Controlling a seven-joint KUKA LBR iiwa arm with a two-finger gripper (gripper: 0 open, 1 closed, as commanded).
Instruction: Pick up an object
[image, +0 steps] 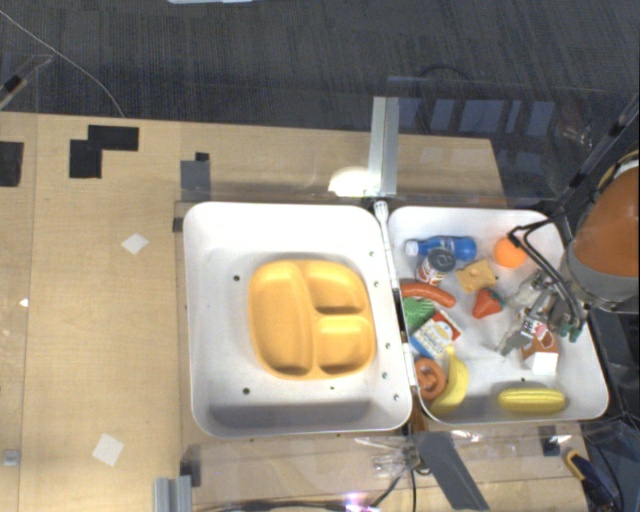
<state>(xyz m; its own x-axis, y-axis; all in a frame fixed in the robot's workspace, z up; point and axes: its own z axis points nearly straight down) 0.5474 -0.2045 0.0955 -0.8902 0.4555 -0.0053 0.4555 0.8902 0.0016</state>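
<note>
My gripper (517, 337) reaches in from the right over the right bin (590, 400), on the bin's right side. It is open with nothing between its fingers, its tips low over bare bin floor. A small white and red box (541, 357) lies just right of the tips. A red strawberry-like toy (487, 303) sits up and to the left of them. A yellow banana-shaped piece (531, 400) rests near the front wall.
The right bin also holds a blue bottle (446, 247), an orange ball (510, 253), a tan piece (479, 274), a red sausage (427, 294), a green and blue packet (432, 332) and a yellow banana (453, 384). The left bin (215, 400) bears a yellow divided tray (308, 315).
</note>
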